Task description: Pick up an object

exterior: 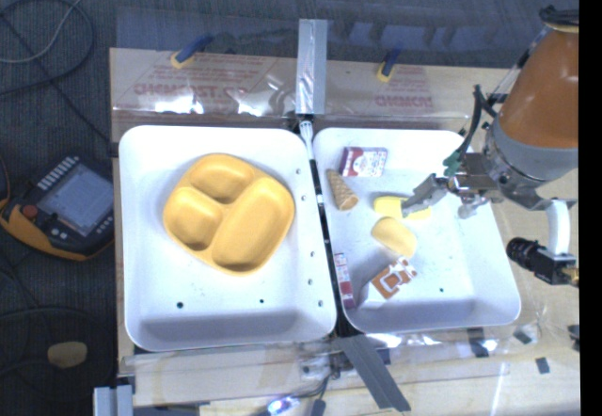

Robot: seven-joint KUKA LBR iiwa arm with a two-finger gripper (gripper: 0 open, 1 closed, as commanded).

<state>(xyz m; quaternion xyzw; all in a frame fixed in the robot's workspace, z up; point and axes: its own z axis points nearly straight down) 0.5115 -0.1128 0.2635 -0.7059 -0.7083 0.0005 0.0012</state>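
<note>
**Robot claw low over the right bin, beside a pale yellow block**

Two shallow white bins sit side by side on a desk (pixel 132 61), seen from above at a slant. The left bin (pixel 141 311) carries a large yellow three-compartment dish (pixel 228 212). The right bin (pixel 480 296) carries several small things. The grey arm with its orange band (pixel 550 85) reaches in from the right, and its claw (pixel 425 198) sits over the middle of the right bin.

The thing nearest the claw is a small pale yellow block (pixel 388 205), just to the left of the dark finger tip and seemingly touching it. Its long axis runs roughly left to right, in line with the finger. Whether the claw is spread or closed cannot be told from this angle, and nothing can be seen gripped between its fingers.

Just below the block lies a rounded yellow lump (pixel 393 235). Farther left is an ice-cream cone toy (pixel 341 189), its axis running toward upper left. Above it lies a small dark red and white packet (pixel 363 162); an orange and white packet (pixel 393 279) lies lower. Their print is too small to read. A clear sheet behind the bins bears red lettering, seen reversed and illegible.
</note>
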